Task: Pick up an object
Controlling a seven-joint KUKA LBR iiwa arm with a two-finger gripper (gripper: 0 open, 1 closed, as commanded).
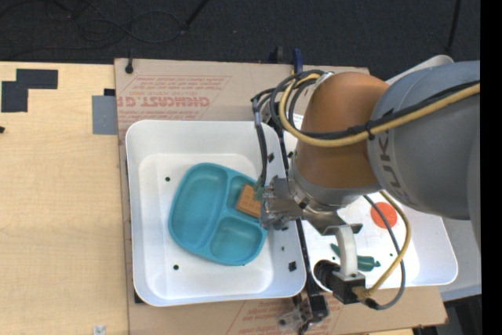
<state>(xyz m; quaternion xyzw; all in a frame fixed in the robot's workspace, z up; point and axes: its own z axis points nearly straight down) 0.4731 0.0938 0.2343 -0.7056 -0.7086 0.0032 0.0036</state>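
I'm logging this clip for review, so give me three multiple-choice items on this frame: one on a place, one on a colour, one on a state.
1. Where does the divided plate lie?
A. In the left bin
B. In the right bin
C. On the bare wooden bench

2. What colour is that plate?
A. Red
B. Teal blue
C. Yellow

3. How does the small brown block sit?
A. Lifted well above the bins
B. Resting on the plate at its right edge
C. Lying on the cardboard behind the bins

Answers:
1. A, since the plate rests on the floor of the left bin, whose white walls surround it.
2. B, its three compartments are all teal blue.
3. B, the block lies on the plate's right side, close beside the arm's wrist.
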